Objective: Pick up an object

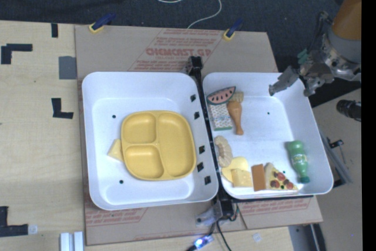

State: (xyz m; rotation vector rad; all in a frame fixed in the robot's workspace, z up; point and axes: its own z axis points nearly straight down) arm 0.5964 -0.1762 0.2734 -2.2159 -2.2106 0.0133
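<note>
The gripper [294,80] hovered over the right bin's [273,120] upper rim, fingers spread wide and empty, apparently poised before choosing food.

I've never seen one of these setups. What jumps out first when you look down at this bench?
The big yellow divided plate filling the left bin catches the eye first. Next comes the right bin, with toy food along its left and near sides: a watermelon slice, a drumstick, a pizza slice and a green bottle. The gripper hangs at that bin's far right corner.
</note>
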